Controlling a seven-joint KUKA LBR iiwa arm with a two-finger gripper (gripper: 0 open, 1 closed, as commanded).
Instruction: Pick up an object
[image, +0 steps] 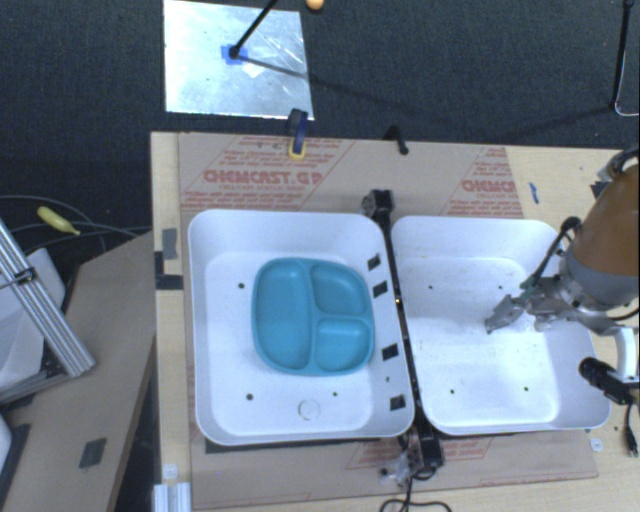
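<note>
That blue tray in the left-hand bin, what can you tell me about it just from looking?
The blue tray is a rounded-square dish split into three compartments: one long section on its left, two smaller ones on its right. It looks like smooth moulded plastic, light blue all over. It lies flat, right way up, slightly turned, near the middle of the left bin, resting on the bin's white floor. The gripper is over the right bin, well apart from it.
</note>
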